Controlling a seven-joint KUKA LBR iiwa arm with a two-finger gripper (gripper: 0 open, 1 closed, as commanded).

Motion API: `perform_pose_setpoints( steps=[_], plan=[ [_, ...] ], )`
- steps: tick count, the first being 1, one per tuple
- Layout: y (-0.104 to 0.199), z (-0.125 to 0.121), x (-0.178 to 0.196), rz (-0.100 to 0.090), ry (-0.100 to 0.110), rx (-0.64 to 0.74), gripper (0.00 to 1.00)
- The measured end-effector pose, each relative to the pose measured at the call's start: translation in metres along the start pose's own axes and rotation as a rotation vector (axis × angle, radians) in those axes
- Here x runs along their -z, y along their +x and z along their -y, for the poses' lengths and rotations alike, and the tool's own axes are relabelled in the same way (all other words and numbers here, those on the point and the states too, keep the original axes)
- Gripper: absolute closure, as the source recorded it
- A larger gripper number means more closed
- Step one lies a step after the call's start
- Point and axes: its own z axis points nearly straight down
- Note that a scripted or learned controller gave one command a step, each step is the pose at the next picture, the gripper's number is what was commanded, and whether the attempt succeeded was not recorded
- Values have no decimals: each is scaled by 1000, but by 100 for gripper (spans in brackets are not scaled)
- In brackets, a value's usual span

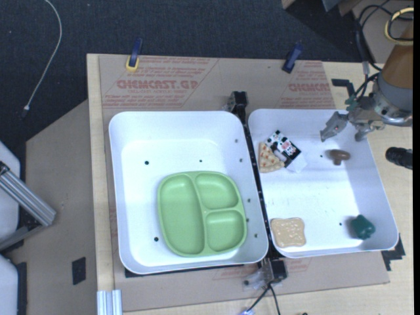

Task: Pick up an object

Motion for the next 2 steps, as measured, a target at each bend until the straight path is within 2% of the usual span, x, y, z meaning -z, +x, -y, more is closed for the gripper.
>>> perform_pose_setpoints(
  steps=[1, 2],
  plan=[
    [-7, -6, -56, 0, 1, -1, 0],
    [-7, -8, -41, 3, -8, 0, 100]
  ],
)
